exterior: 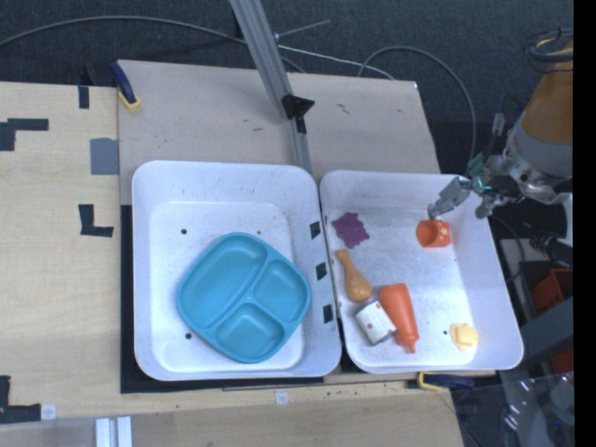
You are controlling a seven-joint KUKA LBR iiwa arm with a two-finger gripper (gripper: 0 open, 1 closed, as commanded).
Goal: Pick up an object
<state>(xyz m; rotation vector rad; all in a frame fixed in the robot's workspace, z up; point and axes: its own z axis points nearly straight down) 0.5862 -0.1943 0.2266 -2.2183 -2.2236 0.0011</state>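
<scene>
The right bin (484, 277) holds several small items. A small orange-red object (433, 234) lies near its upper right. A flat purple piece (349, 226), a tan drumstick-shaped toy (353, 277), an orange carrot (400, 315), a small white block (374, 323) and a little yellow object (463, 335) lie across the rest of it. My gripper (464, 203) hangs over the bin's upper right corner, just above and right of the orange-red object. It is open, with one grey finger (447, 199) slanting toward that object and nothing between the fingers.
The left bin (154, 250) holds a blue divided plate (244, 296). A grey metal pole (265, 45) slants down to the bins' shared top edge. Cables run over the dark floor behind the bench.
</scene>
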